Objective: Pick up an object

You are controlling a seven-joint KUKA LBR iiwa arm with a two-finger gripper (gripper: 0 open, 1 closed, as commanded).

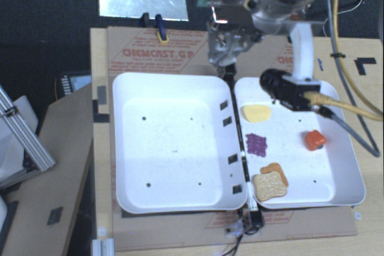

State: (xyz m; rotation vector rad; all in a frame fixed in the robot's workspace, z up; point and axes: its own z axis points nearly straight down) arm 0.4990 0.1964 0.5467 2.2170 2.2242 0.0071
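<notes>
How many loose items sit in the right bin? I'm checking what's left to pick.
4: a yellow slice near the back, a purple cluster mid-left, a red-orange piece mid-right, and toast at the front. The arm may hide more.

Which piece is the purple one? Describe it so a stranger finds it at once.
Look in the right bin, along its left wall. The purple grape cluster lies between the yellow cheese slice above and the toast below. It alone is purple and bumpy.

I see the right bin (345,180) holding four objects: cheese slice (257,112) uppermost, grapes (257,144), tomato (314,140), toast (270,185) lowest.
</notes>
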